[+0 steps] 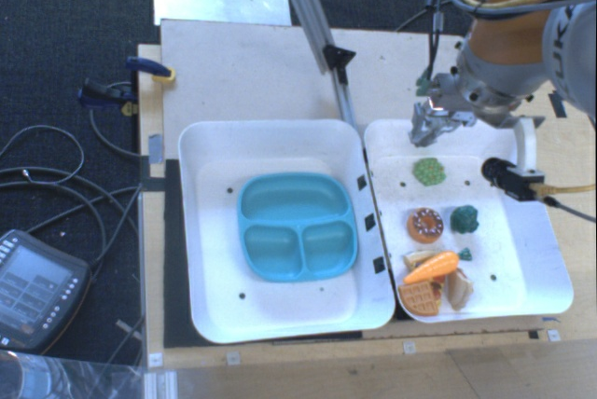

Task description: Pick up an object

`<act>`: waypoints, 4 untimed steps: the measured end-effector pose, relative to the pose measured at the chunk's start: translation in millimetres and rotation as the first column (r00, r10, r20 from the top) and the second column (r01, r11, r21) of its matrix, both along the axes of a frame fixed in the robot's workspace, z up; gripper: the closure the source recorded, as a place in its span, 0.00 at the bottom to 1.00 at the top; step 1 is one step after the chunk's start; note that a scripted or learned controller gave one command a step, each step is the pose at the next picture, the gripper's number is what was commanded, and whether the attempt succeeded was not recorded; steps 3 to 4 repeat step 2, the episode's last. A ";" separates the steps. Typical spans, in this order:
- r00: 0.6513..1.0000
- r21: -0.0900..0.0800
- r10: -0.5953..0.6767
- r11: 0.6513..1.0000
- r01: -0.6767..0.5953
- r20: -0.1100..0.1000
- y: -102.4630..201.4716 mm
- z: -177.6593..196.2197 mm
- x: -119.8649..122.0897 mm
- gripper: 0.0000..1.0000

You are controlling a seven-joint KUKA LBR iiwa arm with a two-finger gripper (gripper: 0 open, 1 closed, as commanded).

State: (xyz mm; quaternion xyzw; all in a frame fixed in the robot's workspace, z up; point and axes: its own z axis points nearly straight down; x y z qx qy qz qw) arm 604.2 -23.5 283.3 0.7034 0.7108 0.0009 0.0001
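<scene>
Jaws: cannot tell how they stand; gripper hovers over right bin, far end.
Nearest target: green bumpy piece, just below gripper. Likely light, hard plastic toy food, maybe slippery; pinch across its middle.

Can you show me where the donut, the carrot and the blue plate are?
donut (pixel 425 225), camera view, on its frosted top.
carrot (pixel 431 268), camera view, on its orange middle.
blue plate (pixel 297 199), camera view, on its big top compartment.
</scene>
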 end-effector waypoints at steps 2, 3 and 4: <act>1.000 0.001 0.001 1.000 -0.001 -0.002 103.8 -38.3 -1.6 1.00; 1.000 0.001 0.001 1.000 -0.001 -0.002 103.8 -38.3 -1.6 1.00; 1.000 0.001 0.001 1.000 -0.001 -0.002 103.8 -38.3 -1.6 1.00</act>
